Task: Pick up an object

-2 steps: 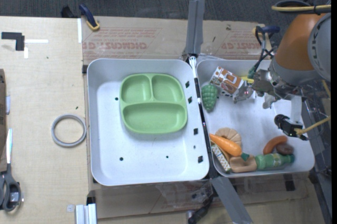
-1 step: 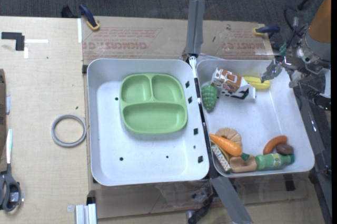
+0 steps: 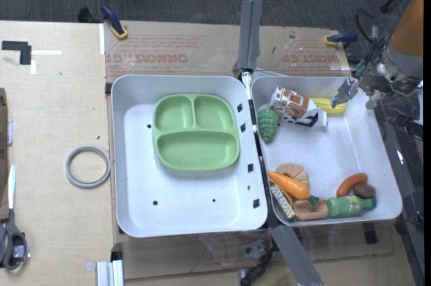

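Yellow is what I'm steering by: the banana (image 3: 330,104) lies at the far end of the right bin (image 3: 377,143), and my gripper (image 3: 350,91) hangs at its right tip, a touch farther back, near the bin's far right corner. From this slanted view I can't tell whether the claw is spread or closed, and I see nothing held in it. The banana's long axis runs left to right, so I judge a grasp should close across it, near to far. Its left end touches or sits just beside the brown-and-white carton (image 3: 296,106), with the green grape bunch (image 3: 268,123) beyond that against the divider; crowding there could spoil a pinch, so I'd favour the right half. White smooth bin floor lies bare nearer me, giving room. The carrot (image 3: 289,184), sausage (image 3: 352,182) and green bottle (image 3: 350,205) sit well apart at the near end. The left bin (image 3: 135,197) carries the green divided plate (image 3: 196,132).
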Controlling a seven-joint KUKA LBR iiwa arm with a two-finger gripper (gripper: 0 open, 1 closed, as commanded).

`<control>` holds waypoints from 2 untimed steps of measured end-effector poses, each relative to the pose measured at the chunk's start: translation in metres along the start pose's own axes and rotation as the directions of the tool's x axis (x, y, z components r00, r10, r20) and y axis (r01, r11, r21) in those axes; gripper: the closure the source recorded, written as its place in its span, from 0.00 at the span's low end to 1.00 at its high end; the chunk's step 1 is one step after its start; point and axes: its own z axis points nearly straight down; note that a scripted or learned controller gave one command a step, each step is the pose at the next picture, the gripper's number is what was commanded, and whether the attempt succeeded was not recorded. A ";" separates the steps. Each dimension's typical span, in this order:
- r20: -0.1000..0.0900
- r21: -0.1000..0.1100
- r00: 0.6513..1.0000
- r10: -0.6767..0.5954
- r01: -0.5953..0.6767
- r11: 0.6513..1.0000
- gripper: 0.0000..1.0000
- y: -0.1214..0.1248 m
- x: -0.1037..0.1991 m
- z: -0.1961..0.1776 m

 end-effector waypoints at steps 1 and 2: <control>-0.005 -0.009 1.000 -0.029 0.029 1.000 0.00 0.025 0.003 0.055; -0.008 -0.005 1.000 -0.024 0.024 1.000 0.00 0.029 0.004 0.060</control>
